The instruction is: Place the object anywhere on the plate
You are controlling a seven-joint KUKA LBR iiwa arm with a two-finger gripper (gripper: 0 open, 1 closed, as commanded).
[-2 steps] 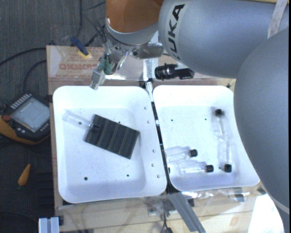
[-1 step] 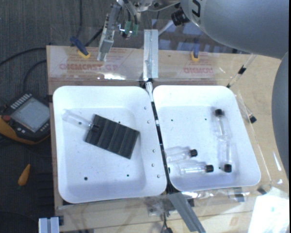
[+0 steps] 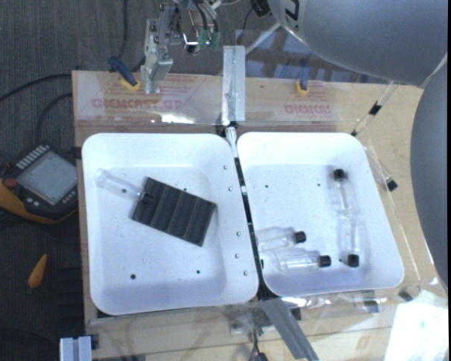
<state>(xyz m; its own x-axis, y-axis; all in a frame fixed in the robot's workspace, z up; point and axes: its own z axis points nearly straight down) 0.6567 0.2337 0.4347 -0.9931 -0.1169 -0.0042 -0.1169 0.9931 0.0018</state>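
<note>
Arm first: the big grey KUKA arm [image 3: 361, 21] is looming across the top of the view from two o'clock, its wrist hanging over the bench's back edge at about eleven o'clock. Below it the two shallow white bins are sitting side by side, left white bin [image 3: 105, 277] and right white bin [image 3: 376, 269], touching along the centre seam.

In the left bin, the dark ribbed rectangular plate [image 3: 173, 210] is lying flat and tilted, a little toward ten o'clock of that bin's middle. A clear plastic vial [image 3: 120, 183] is resting just beside the plate's ten o'clock corner, its near end touching or almost touching the plate; it is too faint to call. That looks like the object nearest the target.

Over in the right bin, more clear vials with black caps [image 3: 308, 260] are lying loose, two near six o'clock, others running up the three o'clock side.

The two-finger gripper [image 3: 156, 70] is hanging well apart from both bins, past the back rim. Nothing is showing between its fingers; whether they are spread or pressed together I cannot tell from here.

Risks: a clear round vial is hard to pinch, so it could roll off under closing fingers or squirt away, or slide off the ribbed plate on release.
</note>
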